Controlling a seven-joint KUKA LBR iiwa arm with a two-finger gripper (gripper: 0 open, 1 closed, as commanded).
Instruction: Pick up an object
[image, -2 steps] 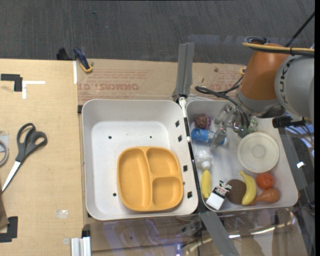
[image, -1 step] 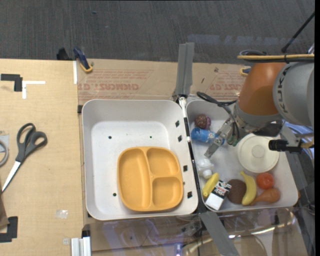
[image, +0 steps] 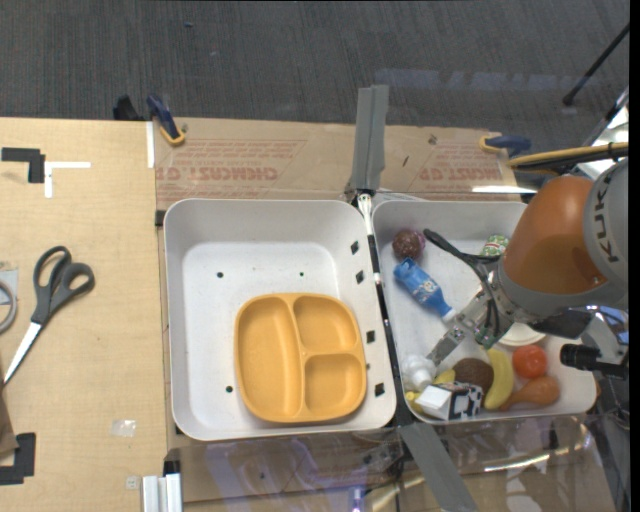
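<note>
1. Dark carpet up top, then a wooden desk (image: 80, 380) with cardboard taped under two white bins. Scissors (image: 45, 290) lie off to the left on the desk, well apart from everything.
2. Left bin (image: 200, 260) has just an orange divided tray (image: 300, 355) in it. Right bin (image: 560, 405) is where all the pickable stuff is: a blue bottle (image: 420, 283), a dark reddish ball (image: 407, 243), a banana (image: 499, 378), a tomato (image: 530, 360), a brown round thing (image: 472, 372), plus a black-and-white box (image: 452, 400) crammed in the front corner.
3. The arm comes in from the right and the hand (image: 452, 343) is down low in the right bin, between the bottle and the brown thing. Honestly I can't tell if its fingers are spread or pressed together, the angle blurs them into one metal lump. Nothing obviously between them.
4. What could go wrong, my guess: the front pile is packed so tight that closing there could catch two things or just shove them around.
5. The banana and round stuff are smooth and curved, so they could squirt out of a pinch.
6. Landing in the bare gap would mean closing on nothing.
7. The black cord-looking thing (image: 455, 250) nearby could snag.
</note>
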